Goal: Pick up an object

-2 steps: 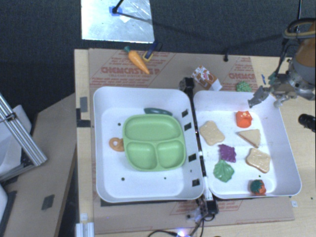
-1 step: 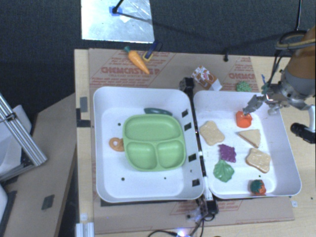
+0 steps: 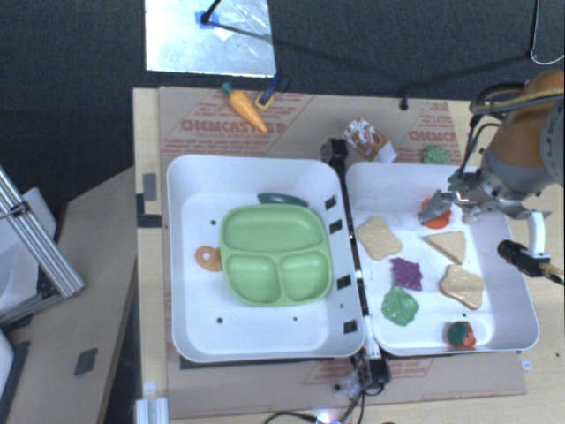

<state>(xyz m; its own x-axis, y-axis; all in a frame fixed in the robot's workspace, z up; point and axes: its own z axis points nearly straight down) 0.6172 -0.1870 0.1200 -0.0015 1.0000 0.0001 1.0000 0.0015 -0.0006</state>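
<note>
Gripper (image 3: 441,203) is at the back of the right bin (image 3: 521,321), down at the red-orange toy piece (image 3: 433,213), so that looks like the pick target; can't tell whether the piece is gripped or just touched. Other toy food (bread slice (image 3: 378,237), purple piece (image 3: 406,273), lettuce (image 3: 399,306)) lies spread out in the same bin, well apart, probably to leave room for single picks. Left bin (image 3: 190,237) holds the green divided tray (image 3: 272,254).
</note>
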